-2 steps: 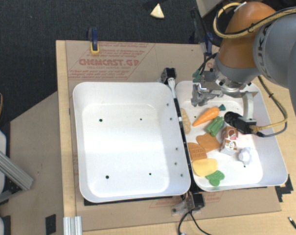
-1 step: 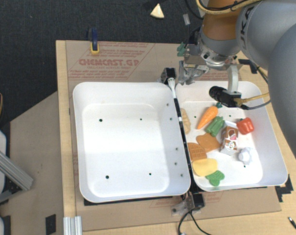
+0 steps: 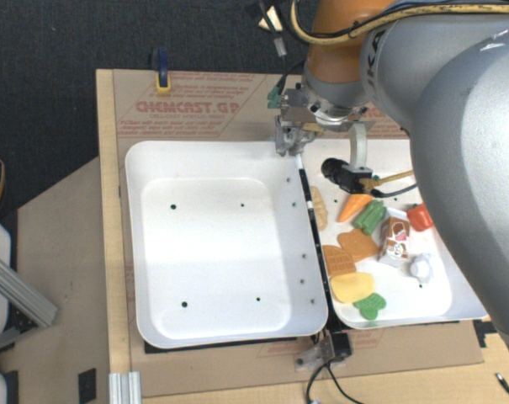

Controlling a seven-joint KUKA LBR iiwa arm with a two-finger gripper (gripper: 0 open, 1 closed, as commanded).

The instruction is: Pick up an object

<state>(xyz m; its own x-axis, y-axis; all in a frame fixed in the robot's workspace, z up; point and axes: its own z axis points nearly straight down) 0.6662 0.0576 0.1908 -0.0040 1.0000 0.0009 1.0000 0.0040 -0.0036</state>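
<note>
Left bin point(image 3: 153, 175): bare white floor. Gripper point(image 3: 289, 141): hangs over the divider between bins, at their far edge; whether the jaws are released or clenched cannot be told. Right bin point(image 3: 439, 305): toy food crowded near the divider — bread slice point(image 3: 319, 209), carrot point(image 3: 352, 206), waffle point(image 3: 340, 261), yellow piece point(image 3: 353, 287), green piece point(image 3: 370, 306). Risk: descending here likely strikes the rims; crowding invites a double or glancing grasp.

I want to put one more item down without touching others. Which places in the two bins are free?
The shallow white left bin has a bare floor from wall to wall, so there is the most room there. The shallow white right bin is crowded: the orange carrot-shaped toy, green block and yellow piece lie close together. Only its strip along the near rim looks free.
</note>
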